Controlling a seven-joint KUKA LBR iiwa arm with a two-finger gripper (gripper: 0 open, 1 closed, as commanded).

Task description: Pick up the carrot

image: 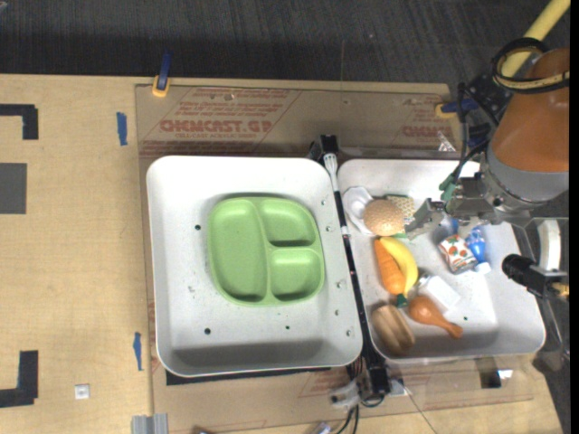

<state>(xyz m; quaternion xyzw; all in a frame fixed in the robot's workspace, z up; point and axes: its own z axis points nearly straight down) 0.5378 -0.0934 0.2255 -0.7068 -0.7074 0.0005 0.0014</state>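
My gripper (425,217) hovers upper right, finger state unclear; carrot (391,268) sits touching banana (404,259) mid-bin, so I'd likely snag both or slip off.

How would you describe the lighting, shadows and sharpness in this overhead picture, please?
In the camera view, light is even and soft; the left white bin shows mild glare on its rim and a faint shadow under its front edge. The green divided plate is fairly sharp, while the carrot and the arm's orange band look slightly soft; the whole picture is low in detail.
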